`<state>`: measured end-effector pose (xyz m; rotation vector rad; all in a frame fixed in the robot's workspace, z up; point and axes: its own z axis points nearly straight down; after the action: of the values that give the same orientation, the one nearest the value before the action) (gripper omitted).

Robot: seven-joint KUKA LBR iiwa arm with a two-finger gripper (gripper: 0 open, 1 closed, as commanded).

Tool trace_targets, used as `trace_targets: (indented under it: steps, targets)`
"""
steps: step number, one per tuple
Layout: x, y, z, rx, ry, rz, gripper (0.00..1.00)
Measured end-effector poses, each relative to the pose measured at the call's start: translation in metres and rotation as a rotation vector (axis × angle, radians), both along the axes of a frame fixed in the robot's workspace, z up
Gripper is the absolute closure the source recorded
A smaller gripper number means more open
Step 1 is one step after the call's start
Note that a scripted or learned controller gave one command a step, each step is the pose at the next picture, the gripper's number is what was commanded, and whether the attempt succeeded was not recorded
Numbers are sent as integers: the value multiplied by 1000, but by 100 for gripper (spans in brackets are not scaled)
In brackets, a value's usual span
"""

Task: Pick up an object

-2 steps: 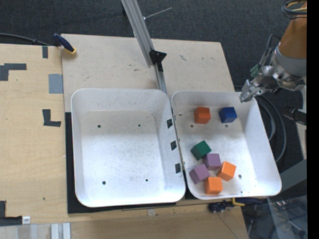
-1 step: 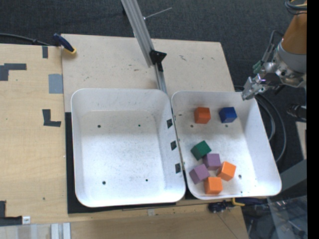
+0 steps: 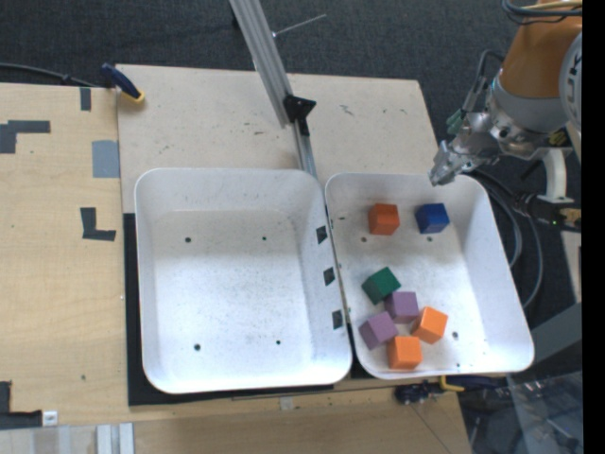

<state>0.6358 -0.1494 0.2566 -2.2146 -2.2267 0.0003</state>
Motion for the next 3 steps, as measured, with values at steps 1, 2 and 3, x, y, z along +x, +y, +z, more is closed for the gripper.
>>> trace_targets:
  steps: [1,2,3]
  targets:
    - [-2,55,-15,1,1,1,100]
    - [-3,109,-7,1,0,2,100]
    - [4,156,-7,1,0,1,100]
